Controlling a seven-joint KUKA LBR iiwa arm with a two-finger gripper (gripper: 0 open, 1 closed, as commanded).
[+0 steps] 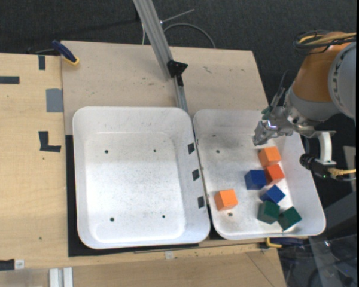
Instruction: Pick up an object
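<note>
The gripper [264, 134] hangs over the right bin [227, 130], just above an orange block [269, 155]. I cannot tell how it stands. More blocks lie near, in that bin

The arm [323, 76] is cut off by the picture's right edge, so most of it is out of view. The claw [264, 134] is small and blurred; whether its fingers are apart cannot be told. The desk [24, 160] runs off the left and bottom edges.
</note>
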